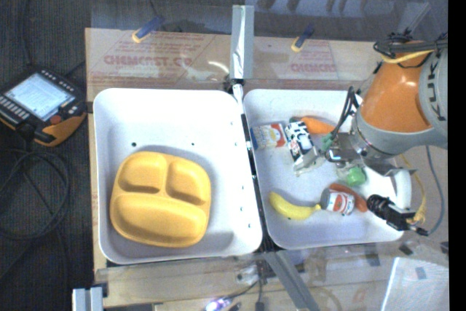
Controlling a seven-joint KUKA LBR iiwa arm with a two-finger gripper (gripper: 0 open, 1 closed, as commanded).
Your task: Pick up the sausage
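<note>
Jaws' spread cannot be told; gripper (314, 156) hangs low in the right bin (255, 156). Nothing plainly a sausage: maybe the red-brown piece (341, 200) beside the banana (291, 206), below the gripper.

We see two white bins on the bench. The left bin (102, 109) holds a yellow tray (161, 198). In the right bin (273, 229), the gripper (314, 156) hangs low over the middle. Just left of the gripper stands a small carton (269, 135). Below the gripper lies a banana (290, 206), with a red-and-white sausage (341, 200) just right of it. A green item (354, 175) sits just right of the gripper.
</note>
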